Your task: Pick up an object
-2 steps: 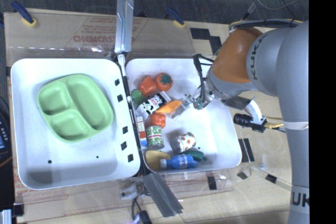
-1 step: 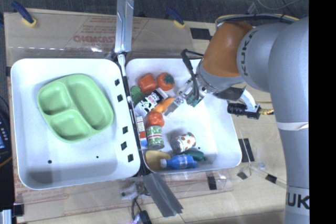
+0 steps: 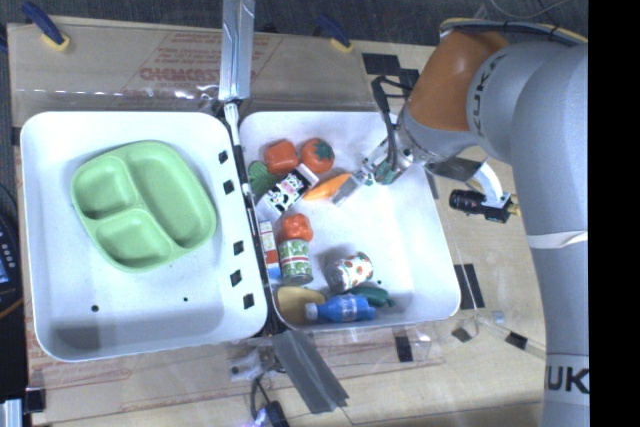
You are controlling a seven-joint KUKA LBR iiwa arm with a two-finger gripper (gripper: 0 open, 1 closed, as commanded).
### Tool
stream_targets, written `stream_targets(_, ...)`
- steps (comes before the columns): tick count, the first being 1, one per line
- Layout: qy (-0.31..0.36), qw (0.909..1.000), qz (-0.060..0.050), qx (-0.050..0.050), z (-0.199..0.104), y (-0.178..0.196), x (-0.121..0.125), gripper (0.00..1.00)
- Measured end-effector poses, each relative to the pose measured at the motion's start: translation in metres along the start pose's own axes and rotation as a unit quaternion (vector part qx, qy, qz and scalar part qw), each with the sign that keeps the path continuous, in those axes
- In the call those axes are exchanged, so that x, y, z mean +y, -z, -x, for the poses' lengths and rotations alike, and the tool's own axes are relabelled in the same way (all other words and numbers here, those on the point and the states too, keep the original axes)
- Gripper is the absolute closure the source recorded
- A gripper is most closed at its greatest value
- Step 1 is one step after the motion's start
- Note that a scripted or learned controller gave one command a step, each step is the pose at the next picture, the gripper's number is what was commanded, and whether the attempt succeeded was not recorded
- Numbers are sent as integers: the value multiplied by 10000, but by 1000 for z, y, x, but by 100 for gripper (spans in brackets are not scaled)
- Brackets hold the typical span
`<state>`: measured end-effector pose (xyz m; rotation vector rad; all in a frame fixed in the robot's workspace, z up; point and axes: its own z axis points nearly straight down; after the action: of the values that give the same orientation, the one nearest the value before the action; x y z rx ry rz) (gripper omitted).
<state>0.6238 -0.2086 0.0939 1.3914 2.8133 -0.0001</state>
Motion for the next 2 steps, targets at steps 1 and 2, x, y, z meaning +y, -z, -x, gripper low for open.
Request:
stream_targets(1,-278,9996,-8,1,18,0,18,0)
stream_targets(2,665,9978,4,-4,-4,35,46,0)
